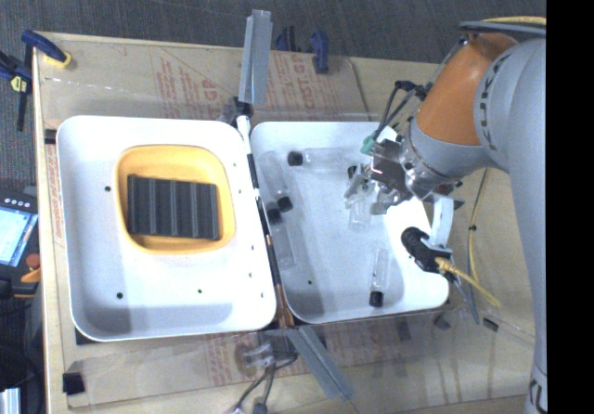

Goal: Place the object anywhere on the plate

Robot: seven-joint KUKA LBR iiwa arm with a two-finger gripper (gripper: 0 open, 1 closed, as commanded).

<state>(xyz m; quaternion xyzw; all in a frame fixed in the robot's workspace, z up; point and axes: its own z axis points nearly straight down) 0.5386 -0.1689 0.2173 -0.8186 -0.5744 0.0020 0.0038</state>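
Observation:
A yellow plate (173, 158) lies in the left bin (83, 282), with a dark ridged rectangle (174, 206) on its middle. Several small clear pieces with black ends lie in the right bin (325, 305): one near the back (296, 159), one by the left wall (277, 207), one near the front (376, 294). My gripper (368, 192) hangs low over the right half of that bin, open, with nothing visibly between its fingers. A faint clear piece (358, 218) lies just below the fingertips.
The arm's orange band and grey body (483, 115) cover the right bin's right side. A black cable fitting (419, 248) hangs over the bin's front right corner. Clamps and metal brackets (255, 45) stand at the bench edges.

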